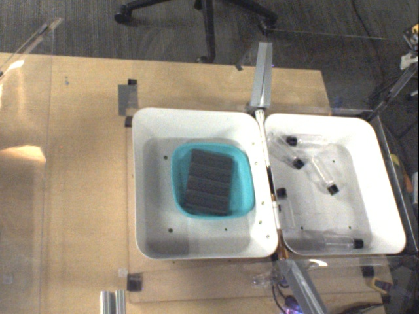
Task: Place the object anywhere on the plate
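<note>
Grey carpet and the foot of an office chair (208, 12) lie beyond a pale wooden table (65, 208) that carries two white bins side by side. How far the end effector is open, and whether it carries anything, cannot be told from this view.

The left bin (196, 118), the one farther from the side the arm reaches in from, holds a teal plate (243, 175). A dark ribbed block (209, 182) lies flat on the plate, wholly inside its raised rim and roughly centred. The right bin (386, 175), nearer the arm's side, holds several clear tubes with black caps (324, 174), scattered and well apart from the plate.

If the block is the object meant, the placing looks done. Doing the rest well then means keeping the end effector high over the divider between the bins and well away from the block, so that nothing nudges it towards the rim.

If a tube is meant instead, the care shifts. A tube is slim, smooth and likely to roll, so it should be closed on across its width near the middle and lifted straight up. It should then be carried over the divider and set low onto a bare teal strip beside the block. Dropped from height, it could bounce or roll off the plate.
</note>
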Controlling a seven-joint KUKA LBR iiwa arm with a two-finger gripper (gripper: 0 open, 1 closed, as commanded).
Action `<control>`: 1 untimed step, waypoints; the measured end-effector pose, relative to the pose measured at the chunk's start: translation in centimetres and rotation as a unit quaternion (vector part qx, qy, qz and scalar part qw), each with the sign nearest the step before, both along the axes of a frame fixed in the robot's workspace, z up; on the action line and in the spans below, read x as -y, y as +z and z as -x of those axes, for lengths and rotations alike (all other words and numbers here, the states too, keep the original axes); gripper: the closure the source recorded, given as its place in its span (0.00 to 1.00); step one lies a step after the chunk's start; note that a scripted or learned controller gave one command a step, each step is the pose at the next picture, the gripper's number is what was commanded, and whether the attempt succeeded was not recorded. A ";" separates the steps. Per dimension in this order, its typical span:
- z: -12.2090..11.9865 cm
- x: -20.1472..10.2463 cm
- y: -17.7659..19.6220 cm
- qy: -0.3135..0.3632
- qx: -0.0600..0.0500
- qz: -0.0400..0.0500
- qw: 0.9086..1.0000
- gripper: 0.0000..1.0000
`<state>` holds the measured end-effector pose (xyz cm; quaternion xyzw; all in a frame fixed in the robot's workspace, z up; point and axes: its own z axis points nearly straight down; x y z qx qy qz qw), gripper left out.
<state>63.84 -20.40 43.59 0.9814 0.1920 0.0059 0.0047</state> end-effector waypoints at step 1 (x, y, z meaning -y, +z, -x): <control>0.0 0.0 0.0 0.000 -0.001 0.000 1.000 0.00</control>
